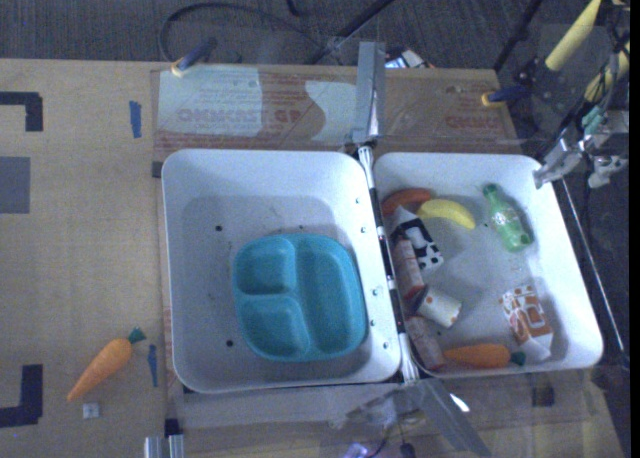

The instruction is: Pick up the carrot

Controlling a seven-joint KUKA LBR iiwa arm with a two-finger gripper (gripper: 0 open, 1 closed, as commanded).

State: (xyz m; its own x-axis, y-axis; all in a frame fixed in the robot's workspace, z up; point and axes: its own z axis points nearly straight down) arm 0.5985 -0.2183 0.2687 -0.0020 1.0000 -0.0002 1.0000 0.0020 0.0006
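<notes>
Carrot lies flat, front of right bin, beside snack packet. Second carrot on bench. Looks light, rigid, smooth; grip mid-body across width. Gripper at bin's far corner, state unreadable.

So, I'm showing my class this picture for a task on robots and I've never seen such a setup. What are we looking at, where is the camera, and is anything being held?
One camera, fixed above a wooden bench, looks down at a slant. Two shallow white bins sit side by side. The left bin holds a blue divided tray. The right bin holds toy items: a banana, a green bottle, a carrot near its front edge, and a few small packages. A second carrot lies outside the bins, on the bench at front left. The machine is a robot arm reaching in from the right; its end effector hovers at the right bin's far right corner. Nothing is seen held by it.
</notes>
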